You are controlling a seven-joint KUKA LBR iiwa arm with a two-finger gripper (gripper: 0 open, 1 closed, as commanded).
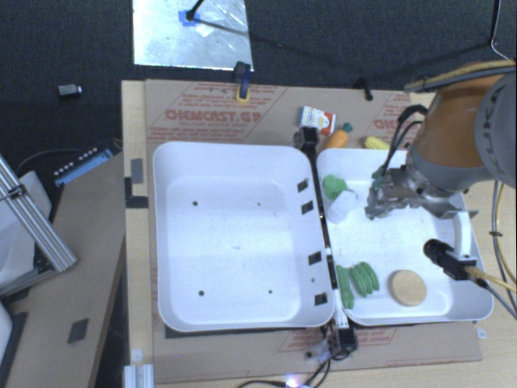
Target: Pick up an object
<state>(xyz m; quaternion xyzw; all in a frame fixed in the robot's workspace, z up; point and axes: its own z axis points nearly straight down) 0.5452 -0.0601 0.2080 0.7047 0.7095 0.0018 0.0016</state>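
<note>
Gripper poised over the right bin, nearest the pale piece and green item

Gripper (380, 199) hung low over the upper part of the right bin (464, 301), at the end of the grey arm with its orange band (452, 128) reaching in from the right. Whether it was open or closed could not be told at this angle, and nothing could be seen held in it.

The right bin held 4 candidates. A small green item (334, 186) lay near the bin's upper left corner, with a pale whitish piece (340, 208) just below it; both lay to the left of the gripper in the camera view, near but apart from it. These 2 were the closest targets. Well apart, toward the bin's near edge, lay a ribbed green object (358, 281), its long axis running roughly up and down the view, and beside it a round tan disc (408, 288).

The left bin (166, 241) sat alongside on the desk (210, 107). Judging from the layout, a short shift leftward would have put the gripper over the pale piece or the green item; the other 2 would have needed a longer move toward the near edge.
</note>
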